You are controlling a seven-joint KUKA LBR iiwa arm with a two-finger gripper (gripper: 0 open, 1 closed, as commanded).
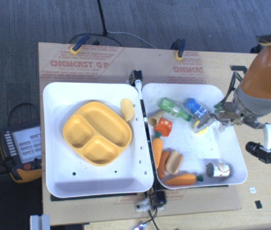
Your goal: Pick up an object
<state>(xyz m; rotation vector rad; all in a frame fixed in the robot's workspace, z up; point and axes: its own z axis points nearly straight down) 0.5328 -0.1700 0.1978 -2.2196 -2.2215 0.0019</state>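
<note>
Right bin (231, 128), near edge: small can (218, 169) on its side at the near-right corner; orange carrot (180, 179) flat along the near wall, just left of the can; tan bread-roll toy (174, 161) behind it, touching a second carrot (157, 151) that runs along the bin's left wall. Mid bin: red-orange block (163, 126) w/ a small tan piece (155, 119) just beside it on the left. Far part: green bottle (175, 108) lying slantwise, blue item (195, 107) just right of it. Gripper (203, 124) sits low in the right bin, right of centre, fingertips by a small yellow-white object (201, 128); that object is at/under the tips, just near-right of the blue item, well apart from can and carrots. Cannot tell if the object is betw. the fingers, nor finger spacing – too small, blurred. Arm (262, 87): grey wrist w/ orange band, enters from the right over the bin's right wall, gripper reaching leftward and down. Left bin (54, 143): yellow 3-compartment tray (97, 132) at centre, set diagonally; pale yellow banana-like piece (127, 109) at the tray's far-right edge, touching it. Bench (78, 63) beyond: brown board w/ two blue-yellow clamps (79, 44) on the far edge.
</note>
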